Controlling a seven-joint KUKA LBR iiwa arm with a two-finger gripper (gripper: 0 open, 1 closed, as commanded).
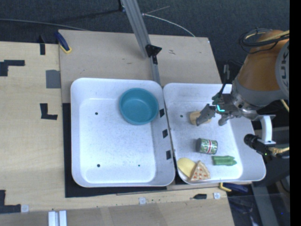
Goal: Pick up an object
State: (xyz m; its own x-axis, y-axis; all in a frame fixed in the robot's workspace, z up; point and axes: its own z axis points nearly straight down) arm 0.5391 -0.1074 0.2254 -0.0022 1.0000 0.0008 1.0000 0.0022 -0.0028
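**Pick not yet made, six things counted**

Nearest, at the front edge of the right bin (249, 175): one yellow wedge (185, 165), touching one pizza slice (200, 172), and just beside these one green piece (224, 160). A little further in, one green and red can (207, 146), lying on its side, apart from the rest.

Further still, in the back half of the same bin: one tan lump (194, 117), and just beside it the gripper (213, 118), low over the bin floor. Fingers spread, with nothing between them; the tan lump at the tip of one finger (203, 117), outside the gap, touching or almost touching, hard to say which. Judged as the likely target, being the closest thing.

In the left bin (84, 173), toward its far wall: one blue bowl (138, 106), upright, well apart from the gripper.

So far only the approach done, as it seems. Left to do: centring over one thing, closing on it, lifting it clear of the bin.

Count in total: two bins, five small things on the right, one bowl on the left.
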